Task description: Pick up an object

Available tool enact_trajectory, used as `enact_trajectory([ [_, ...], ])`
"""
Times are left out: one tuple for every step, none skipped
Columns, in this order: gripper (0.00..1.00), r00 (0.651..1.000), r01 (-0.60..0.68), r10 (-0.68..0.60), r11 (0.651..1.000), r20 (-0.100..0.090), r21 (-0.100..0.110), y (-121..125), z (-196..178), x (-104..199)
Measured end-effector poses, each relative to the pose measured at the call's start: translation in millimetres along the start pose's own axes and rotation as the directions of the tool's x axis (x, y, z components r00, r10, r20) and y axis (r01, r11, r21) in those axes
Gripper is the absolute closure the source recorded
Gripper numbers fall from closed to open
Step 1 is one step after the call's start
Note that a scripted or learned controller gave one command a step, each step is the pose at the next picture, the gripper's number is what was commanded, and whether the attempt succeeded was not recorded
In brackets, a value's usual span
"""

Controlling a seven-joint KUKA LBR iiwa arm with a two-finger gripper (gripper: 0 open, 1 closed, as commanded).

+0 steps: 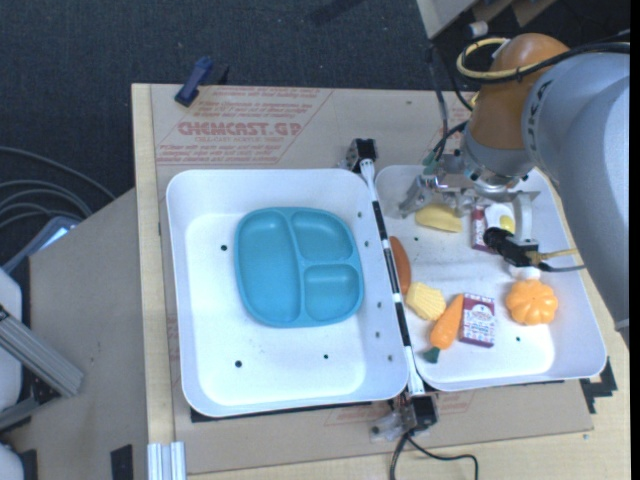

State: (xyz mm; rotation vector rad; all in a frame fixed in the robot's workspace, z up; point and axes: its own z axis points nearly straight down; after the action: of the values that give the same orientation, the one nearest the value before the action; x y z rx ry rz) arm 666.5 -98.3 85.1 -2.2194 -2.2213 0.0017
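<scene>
Gripper (468, 200) sits low over far end of right bin (560, 363), arm's grey bulk covering bin's far right corner. Can't tell its state; metal parts blur together. Pale yellow piece (438, 219) lies just beside it, partly under it. Nearer: sausage (400, 261) along left wall, corn (426, 299), carrot (447, 323), red box (479, 320), orange pumpkin (531, 302). Left bin (200, 298) holds blue divided plate (298, 266).
</scene>
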Motion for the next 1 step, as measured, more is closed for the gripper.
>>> enact_trajectory([
  [1.0, 1.0, 0.0, 0.0, 1.0, 0.002, -0.009, 2.4, -13.2, -0.3],
])
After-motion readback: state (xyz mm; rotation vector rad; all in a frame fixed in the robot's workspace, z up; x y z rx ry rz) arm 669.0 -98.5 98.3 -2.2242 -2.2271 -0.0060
